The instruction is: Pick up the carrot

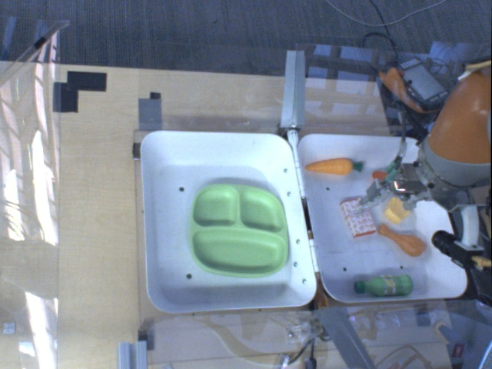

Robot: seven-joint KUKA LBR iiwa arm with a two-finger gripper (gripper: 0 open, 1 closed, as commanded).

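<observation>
The green plate (239, 230) occupies the left bin (161, 283). The carrot (330, 167) lies at the right bin's (334, 283) far-left corner, apart from the gripper (388, 184); finger state cannot be determined. Risk: nearby clutter could be grasped instead.

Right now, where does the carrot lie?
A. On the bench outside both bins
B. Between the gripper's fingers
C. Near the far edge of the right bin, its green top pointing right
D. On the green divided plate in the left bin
C. The carrot lies on the floor of the right bin near its far edge, green top to the right, apart from the gripper and from the green divided plate in the left bin.
</observation>
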